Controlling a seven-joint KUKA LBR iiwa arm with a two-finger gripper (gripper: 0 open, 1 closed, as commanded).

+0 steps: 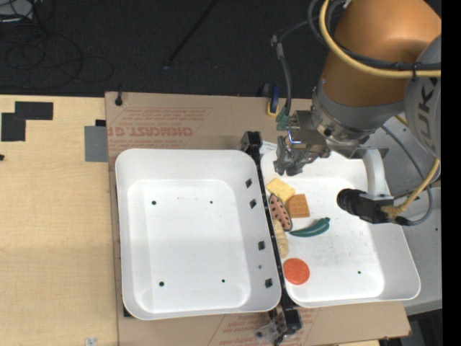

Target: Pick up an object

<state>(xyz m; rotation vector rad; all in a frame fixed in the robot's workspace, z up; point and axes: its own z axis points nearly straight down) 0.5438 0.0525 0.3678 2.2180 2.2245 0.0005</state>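
A robotics lab is seen here: two white bins (189, 233) are fixed side by side on a cardboard sheet (180, 125) laid over a plywood bench (50, 222), cables (43, 20) are strewn across dark flooring, and a cabled industrial arm (382, 56) is mounted alongside.

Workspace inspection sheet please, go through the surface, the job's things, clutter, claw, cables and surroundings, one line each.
Surface: two white bins on a cardboard sheet; the left bin has only small dark dots on its floor.
Job's things: in the right bin, along its left wall, a yellow block, brown block, striped oblong piece, green curved piece and orange-red disc.
Clutter: nothing seen.
Claw: claw above the right bin's upper left corner, nothing seen between its fingers.
Cables: yellow and black cables loop around the arm.
Surroundings: wooden bench, dark floor behind.
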